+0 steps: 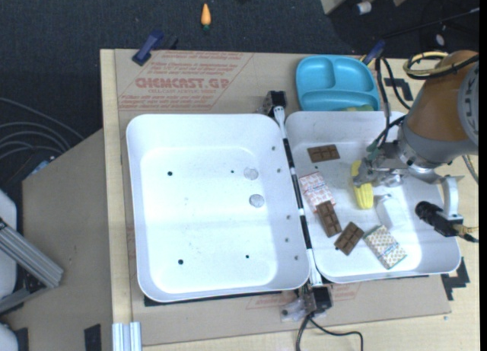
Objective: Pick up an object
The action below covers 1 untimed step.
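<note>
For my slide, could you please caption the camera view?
Grey arm's gripper poised over yellow object in right white bin.

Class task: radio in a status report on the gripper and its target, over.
Gripper low in right bin, over yellow object. No grasp visible. Brown blocks lie nearby.

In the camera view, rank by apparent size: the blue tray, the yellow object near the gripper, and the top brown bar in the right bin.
1. blue tray, by far the largest.
2. top brown bar and yellow object look about alike; the gripper partly covers the yellow one, so I won't rank them.
</note>
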### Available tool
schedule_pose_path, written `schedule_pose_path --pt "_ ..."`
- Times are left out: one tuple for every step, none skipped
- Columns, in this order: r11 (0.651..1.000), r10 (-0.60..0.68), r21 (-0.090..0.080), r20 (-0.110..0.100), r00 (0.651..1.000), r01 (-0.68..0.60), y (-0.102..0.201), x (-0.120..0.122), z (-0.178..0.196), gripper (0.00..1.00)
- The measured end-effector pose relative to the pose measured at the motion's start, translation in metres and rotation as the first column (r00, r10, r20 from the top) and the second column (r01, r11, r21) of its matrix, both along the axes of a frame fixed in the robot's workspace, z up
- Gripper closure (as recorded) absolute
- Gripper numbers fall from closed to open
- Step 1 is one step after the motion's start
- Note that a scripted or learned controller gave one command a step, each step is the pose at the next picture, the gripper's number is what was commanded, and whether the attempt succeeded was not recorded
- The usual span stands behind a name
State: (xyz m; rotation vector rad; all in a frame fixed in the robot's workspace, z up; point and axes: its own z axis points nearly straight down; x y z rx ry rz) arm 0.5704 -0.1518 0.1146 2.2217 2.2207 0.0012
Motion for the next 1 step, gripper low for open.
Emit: schedule_pose_path --pt "1.0 0.002 0.001 0.001 1.0 -0.002 0.0808 0.0062 0.0936 1.0"
